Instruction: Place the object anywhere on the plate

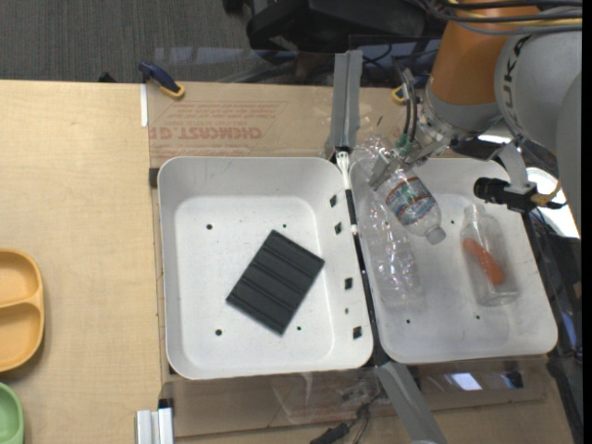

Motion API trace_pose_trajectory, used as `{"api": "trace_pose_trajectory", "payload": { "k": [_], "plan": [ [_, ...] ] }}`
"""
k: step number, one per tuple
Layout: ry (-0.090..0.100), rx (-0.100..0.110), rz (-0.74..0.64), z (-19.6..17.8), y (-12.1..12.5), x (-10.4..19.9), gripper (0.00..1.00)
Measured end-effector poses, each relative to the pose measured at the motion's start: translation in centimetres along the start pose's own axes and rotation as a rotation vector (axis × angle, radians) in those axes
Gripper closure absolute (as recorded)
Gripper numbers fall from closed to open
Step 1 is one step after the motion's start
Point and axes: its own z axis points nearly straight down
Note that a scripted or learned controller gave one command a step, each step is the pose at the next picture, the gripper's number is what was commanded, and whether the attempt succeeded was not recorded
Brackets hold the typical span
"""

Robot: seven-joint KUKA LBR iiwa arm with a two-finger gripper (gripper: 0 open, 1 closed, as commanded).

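Note:
My gripper (408,153) hangs over the back left corner of the right bin (532,336), below the orange band of the arm. Right under it lies or hangs a small clear water bottle (413,202) with a blue label, tilted, its cap towards the front right; whether it is gripped is hidden. A crushed clear bottle (393,257) lies just in front of it. The yellow-orange plate (17,311) rests on the bench at the far left edge, well away from both bins.
A black ribbed rectangular pad (276,281) lies in the left bin (185,183). A clear bottle with an orange item inside (487,259) lies at the right bin's right side. A green dish (7,416) sits at the bottom left corner. A metal divider separates the bins.

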Motion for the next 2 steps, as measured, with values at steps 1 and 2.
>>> {"api": "trace_pose_trajectory", "payload": {
  "k": [1,2],
  "plan": [
    [0.0,-0.002,-0.253,-6.6,-3.0,2.7,1.0],
    [0.001,-0.001,-0.385,0.1,-6.9,1.2,1.0]
  ]
}}
